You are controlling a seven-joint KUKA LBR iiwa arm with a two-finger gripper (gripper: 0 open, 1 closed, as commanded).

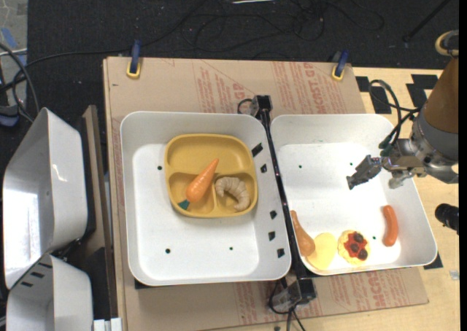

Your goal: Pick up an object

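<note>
Carrot and pale shrimp lie in the yellow divided plate in the left bin; right bin holds drumstick, tart, and slim orange-red sausage near its right edge; gripper above, grip unclear.

two shallow white bins sit side by side on a cardboard-covered bench, the left bin and the right bin touching along a black divider. two yellow clamps, one at the board's far left and another at far right, grip its edge. black cables trail across the dark floor beyond.
</note>
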